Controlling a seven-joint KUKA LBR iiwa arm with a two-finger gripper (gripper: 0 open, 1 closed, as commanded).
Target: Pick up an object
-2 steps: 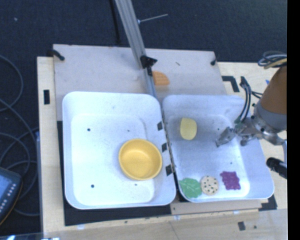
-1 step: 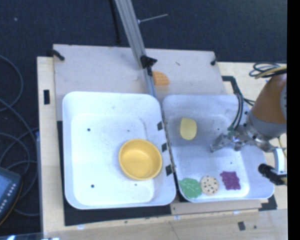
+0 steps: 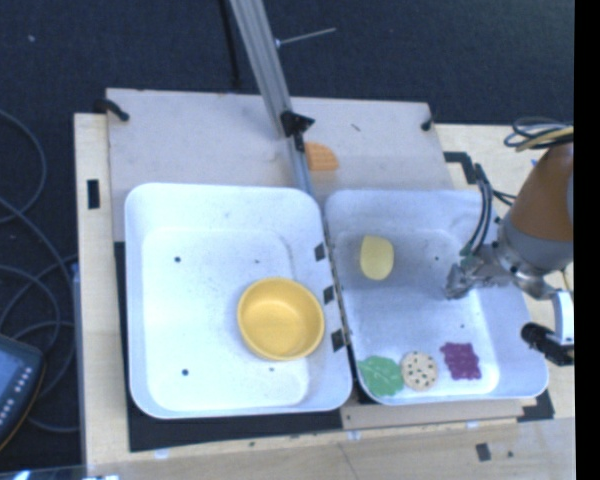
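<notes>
No legible writing anywhere. The dark-screened tablet [image 3: 0, 388] at near left shows nothing readable. Both white bins [image 3: 160, 218] carry only small dark specks, no lettering, labels or numbers.

Two bins side by side on bench [image 3: 95, 268]. Left bin [image 3: 160, 218]: bowl [image 3: 280, 318] toward near-right part. Right bin [image 3: 420, 213]: rounded item [image 3: 377, 257] in far-left part; leaf-shaped piece [image 3: 381, 374], cookie [image 3: 418, 370], grape cluster [image 3: 462, 360] in a row, left to right, along near edge. End effector [image 3: 460, 280] over right side, apart from all items.
</notes>
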